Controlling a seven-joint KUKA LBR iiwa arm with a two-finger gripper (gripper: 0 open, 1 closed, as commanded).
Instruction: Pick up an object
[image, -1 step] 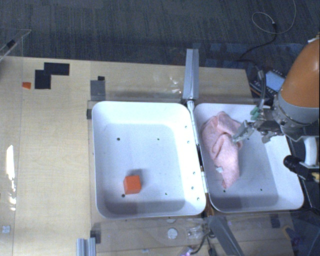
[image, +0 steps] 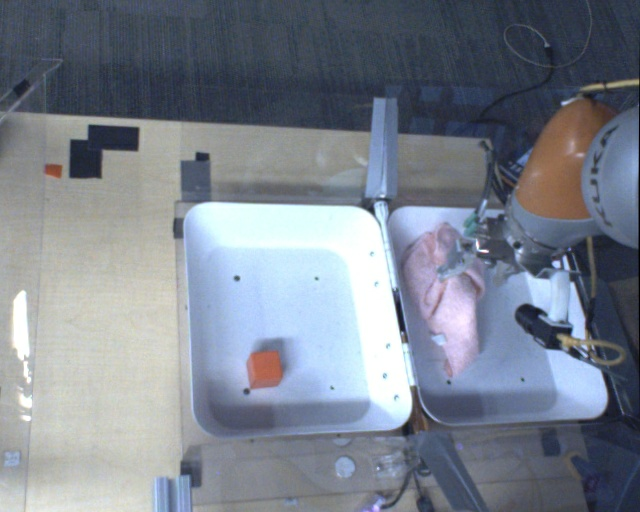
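Desk (image: 100, 330) of pale wood carries everything, and two shallow white plastic bins sit on it side by side, sharing a grey metal divider rail (image: 381, 150) at their far edge, probably so that items can be carried from one bin to the other within the arm's reach. The left bin (image: 300, 230) is the wider-looking one and holds a small orange cube (image: 265, 369) near its near-left corner, lying flat and well apart from every wall. The right bin (image: 520, 400) holds a crumpled pink cloth (image: 445, 295), stretched from the far-left part of that bin toward its middle, close beside the wall that the bins share.

Reaching in from the right, the grey arm with its orange band (image: 565, 165) bends down over the far part of the right bin, its wrist turned toward the left so that the working end comes at the cloth from its right side. The pincer (image: 463, 252) sits at the cloth's far-right edge, touching or just above the folds; whether it is spread or pressed together, I cannot tell, because the metal parts blur into the fabric. I judge the cloth to be the chosen thing, being soft, bulky and nearest the arm. No lift is visible: the cloth lies on the bin floor. A loose fold could easily slip free.
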